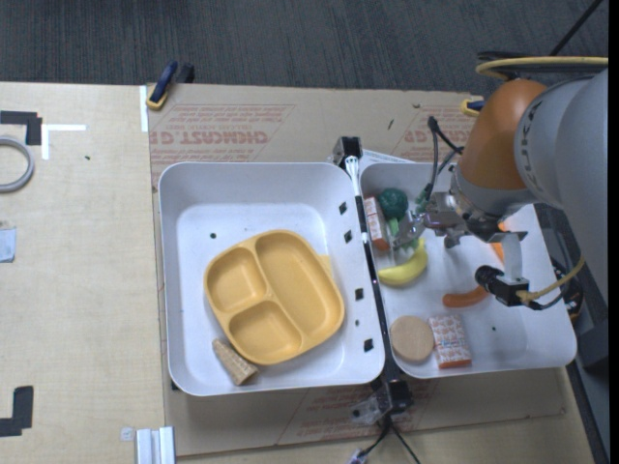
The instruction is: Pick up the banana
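Scene: a worktop [77, 288] seen from above at a slant, carrying two shallow white bins side by side on cardboard.
Left bin [179, 288]: holds a yellow divided plate [275, 296] with three compartments, and a tan wedge [234, 362] lying just off the plate's lower left edge.
Right bin [527, 341]: holds the banana, a green object, a small red-and-white packet, a round tan disc, a red-and-white wrapped snack and an orange carrot-like piece.
Banana [406, 268]: yellow, curved, lying in the right bin close to the wall shared with the left bin, below the green object [393, 202].
Arm [542, 133]: grey with an orange band, reaching in from the right over the right bin.
Gripper [418, 228]: low over the banana's upper end, just beside the green object.
Fingers: small and partly hidden by the wrist; whether they are spread or pinching cannot be told.
Disc [412, 338] and snack [450, 340]: side by side near the right bin's front edge.
Carrot-like piece [465, 299]: right of the banana, apart from it.
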Robot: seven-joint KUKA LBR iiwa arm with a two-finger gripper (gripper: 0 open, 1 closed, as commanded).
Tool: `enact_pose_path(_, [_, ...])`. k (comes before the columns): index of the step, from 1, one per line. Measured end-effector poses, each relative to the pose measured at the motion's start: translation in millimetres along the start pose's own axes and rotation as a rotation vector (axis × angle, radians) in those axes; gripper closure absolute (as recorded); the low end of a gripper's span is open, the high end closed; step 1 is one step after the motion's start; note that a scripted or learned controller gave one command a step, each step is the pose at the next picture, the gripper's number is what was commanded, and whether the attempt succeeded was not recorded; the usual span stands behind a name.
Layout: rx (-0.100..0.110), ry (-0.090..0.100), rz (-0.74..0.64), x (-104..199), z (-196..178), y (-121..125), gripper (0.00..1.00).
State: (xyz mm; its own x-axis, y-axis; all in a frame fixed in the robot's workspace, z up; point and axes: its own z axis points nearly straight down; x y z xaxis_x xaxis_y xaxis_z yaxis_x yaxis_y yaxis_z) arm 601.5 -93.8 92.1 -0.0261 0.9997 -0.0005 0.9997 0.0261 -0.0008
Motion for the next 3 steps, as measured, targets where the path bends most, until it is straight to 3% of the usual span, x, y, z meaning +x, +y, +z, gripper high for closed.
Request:
enact_pose_path(1, [0.000, 0.000, 0.001, -0.3, -9.6, 0.1, 1.00])
enact_pose_path(2, [0.000, 0.000, 0.001, -0.4, -9.6, 0.1, 0.00])
enact_pose_path(3, [0.000, 0.001, -0.082, -7.4, -0.2, -39.2, 0.00])
